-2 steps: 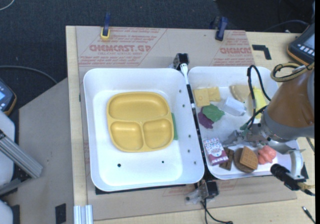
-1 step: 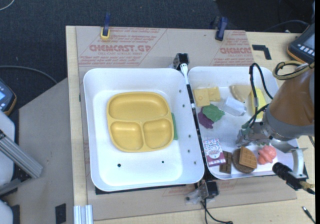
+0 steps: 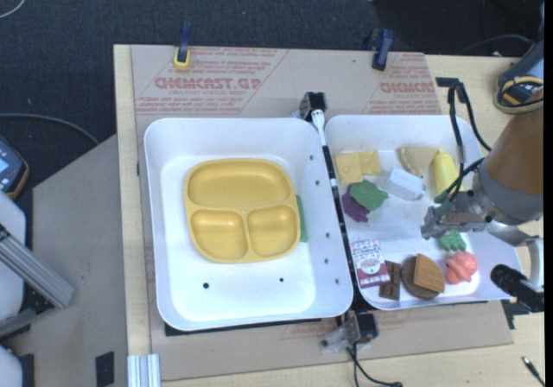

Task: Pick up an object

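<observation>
Camera view showed the gripper low at the right bin's three o'clock side, just above a green toy; its grip state could not be told.

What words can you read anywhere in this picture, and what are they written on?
"CHEMCAST GP": red print on the brown board behind the left bin, repeated and partly cut off by the right bin.
Small packet in the right bin: red and white printing, too small to read.

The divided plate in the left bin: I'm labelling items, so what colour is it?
Yellow; the divided plate shows plainly in the camera view, lying in the left bin.
</observation>
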`<state>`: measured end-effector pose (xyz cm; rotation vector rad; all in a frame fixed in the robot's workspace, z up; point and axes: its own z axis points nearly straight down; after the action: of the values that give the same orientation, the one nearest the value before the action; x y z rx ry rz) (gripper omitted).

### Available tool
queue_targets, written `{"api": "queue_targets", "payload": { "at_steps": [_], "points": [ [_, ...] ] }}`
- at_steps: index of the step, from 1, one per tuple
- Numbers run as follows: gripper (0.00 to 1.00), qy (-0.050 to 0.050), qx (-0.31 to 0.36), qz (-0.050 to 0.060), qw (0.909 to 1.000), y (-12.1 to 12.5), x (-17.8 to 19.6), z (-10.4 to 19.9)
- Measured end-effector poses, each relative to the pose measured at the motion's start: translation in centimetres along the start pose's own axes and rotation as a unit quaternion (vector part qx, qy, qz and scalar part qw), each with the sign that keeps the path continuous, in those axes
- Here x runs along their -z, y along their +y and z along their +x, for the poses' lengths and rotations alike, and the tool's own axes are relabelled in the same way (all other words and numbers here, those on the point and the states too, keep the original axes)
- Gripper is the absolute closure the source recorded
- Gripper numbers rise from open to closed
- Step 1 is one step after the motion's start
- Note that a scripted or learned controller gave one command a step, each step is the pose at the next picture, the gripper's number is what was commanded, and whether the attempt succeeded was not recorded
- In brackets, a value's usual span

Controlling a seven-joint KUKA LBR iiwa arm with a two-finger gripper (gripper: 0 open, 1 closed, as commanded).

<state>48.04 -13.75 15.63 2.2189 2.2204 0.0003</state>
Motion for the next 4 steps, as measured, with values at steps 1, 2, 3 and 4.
{"api": "queue_targets", "payload": {
  "at_steps": [1, 2, 3, 4],
  "points": [
    [1.00, 0.000, 0.000, -0.001, 1.0000, 1.0, 4.7, -0.1],
    [1.00, 0.000, 0.000, -0.001, 1.0000, 1.1, 6.9, -0.1],
    [1.00, 0.000, 0.001, -0.001, 1.0000, 4.4, 7.3, 5.1],
    [1.00, 0.000, 0.002, -0.001, 1.0000, 7.1, 7.4, 9.2]
  ]
}}
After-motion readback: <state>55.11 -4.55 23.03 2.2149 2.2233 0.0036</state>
